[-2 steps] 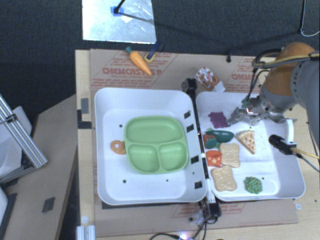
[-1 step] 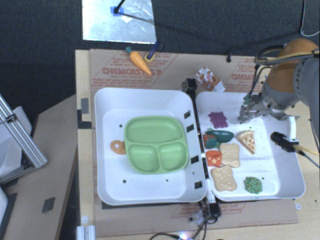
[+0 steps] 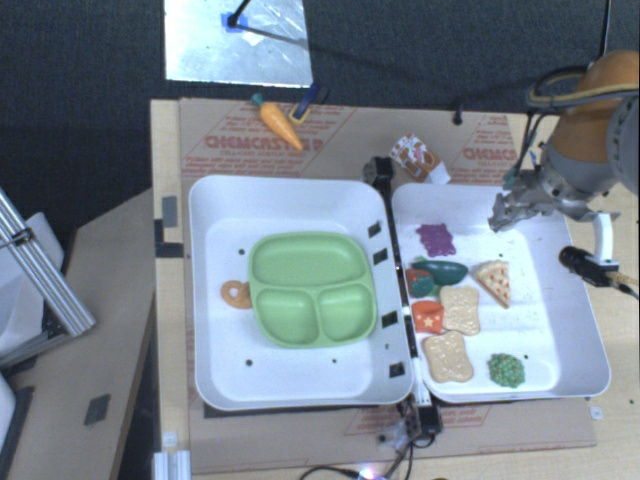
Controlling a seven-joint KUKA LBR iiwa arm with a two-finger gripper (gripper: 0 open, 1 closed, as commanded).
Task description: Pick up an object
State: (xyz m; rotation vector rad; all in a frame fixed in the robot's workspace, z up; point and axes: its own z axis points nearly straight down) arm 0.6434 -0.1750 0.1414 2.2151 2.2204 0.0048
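From above we see the grey arm [image 3: 590, 138] reach in from the right, its orange band high near the frame's edge, bending down over the far part of the right bin [image 3: 570, 298]. Its gripper [image 3: 505, 213] hangs above bare white floor near the bin's back wall; we cannot tell how it is set, and nothing shows in its grasp.

The toy foods lie in that bin's left half: a purple piece [image 3: 436, 238], a dark green vegetable [image 3: 440, 271], a pizza slice [image 3: 494, 281], a red square with a star [image 3: 428, 317], two toast pieces [image 3: 460, 309] [image 3: 447, 357] and a broccoli floret [image 3: 507, 370]. Their finer shapes are hard to read.

The bin's right half lies open. In the left bin [image 3: 215, 218] a green divided plate [image 3: 308, 288] sits centrally, with a small pretzel [image 3: 236, 294] touching its left rim. Behind the bins, a carrot [image 3: 280, 125] and a small packet [image 3: 417, 158] rest on the cardboard.
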